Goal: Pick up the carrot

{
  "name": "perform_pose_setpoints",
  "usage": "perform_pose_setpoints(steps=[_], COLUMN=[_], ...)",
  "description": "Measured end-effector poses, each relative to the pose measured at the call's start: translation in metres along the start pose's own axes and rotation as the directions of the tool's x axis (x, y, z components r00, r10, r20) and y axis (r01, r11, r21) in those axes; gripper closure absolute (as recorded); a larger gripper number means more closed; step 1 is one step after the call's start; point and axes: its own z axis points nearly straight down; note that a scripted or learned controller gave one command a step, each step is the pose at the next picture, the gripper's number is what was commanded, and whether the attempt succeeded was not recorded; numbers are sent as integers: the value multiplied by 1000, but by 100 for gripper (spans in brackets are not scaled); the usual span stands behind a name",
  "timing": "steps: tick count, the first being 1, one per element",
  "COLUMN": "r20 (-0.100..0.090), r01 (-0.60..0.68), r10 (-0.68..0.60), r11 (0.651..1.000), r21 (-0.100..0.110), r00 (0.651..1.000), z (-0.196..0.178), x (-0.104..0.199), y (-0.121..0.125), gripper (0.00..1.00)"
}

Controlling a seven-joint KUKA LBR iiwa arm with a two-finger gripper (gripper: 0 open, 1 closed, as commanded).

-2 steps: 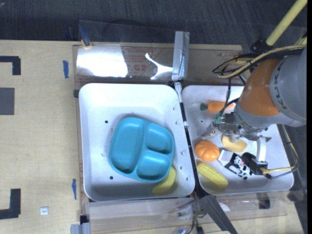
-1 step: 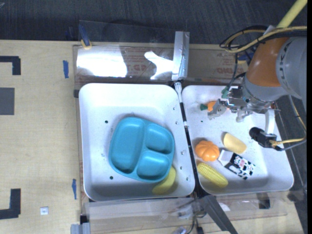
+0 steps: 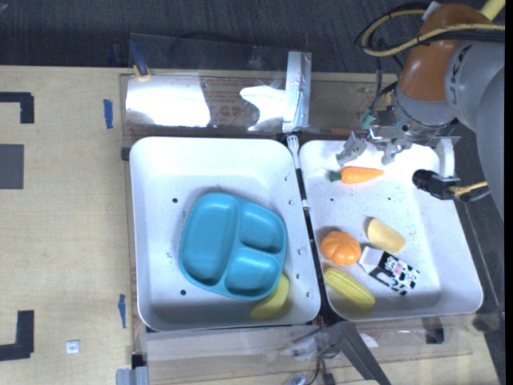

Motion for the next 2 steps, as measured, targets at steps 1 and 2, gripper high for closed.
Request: perform_pose_setpoints(steps=[1, 2], r20=[2, -1], r01=[129, 23], r10=[-129, -23], r11=[992, 999], r21=[-15, -30], r00=[992, 1000], z=[51, 53], x=[-8, -8], y=[4, 1], gripper=[0, 0])
